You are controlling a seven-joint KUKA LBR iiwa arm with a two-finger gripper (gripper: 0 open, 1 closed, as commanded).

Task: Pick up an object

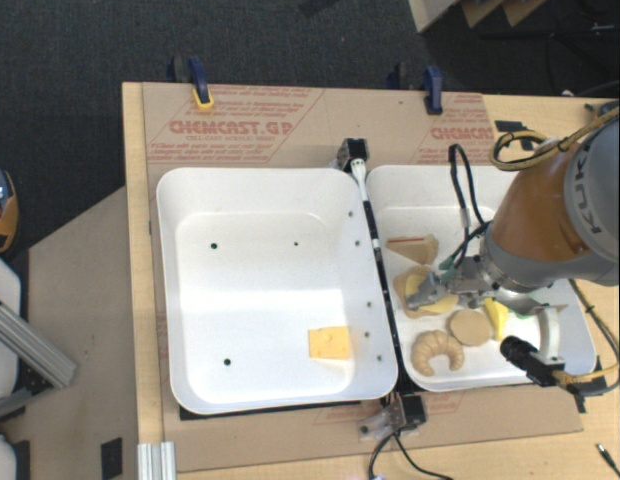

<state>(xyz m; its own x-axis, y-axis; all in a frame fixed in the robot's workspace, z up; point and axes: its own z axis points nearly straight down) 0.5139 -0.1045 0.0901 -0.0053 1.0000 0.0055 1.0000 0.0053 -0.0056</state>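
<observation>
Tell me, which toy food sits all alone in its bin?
The cheese. This yellow square lies by itself in the left bin, while the croissant, the bread slice and the rest crowd the right bin under the arm.

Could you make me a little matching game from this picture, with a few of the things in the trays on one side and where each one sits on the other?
Things:
1. yellow cheese square
2. croissant
3. tan wedge
4. orange-banded arm

Places:
A. near front edge of the right bin
B. over the right bin, reaching in from the right
C. alone in the left bin, toward its front right
D. toward the back of the right bin, near the divider between the bins

Pairs: 1-C, 2-A, 3-D, 4-B
</observation>
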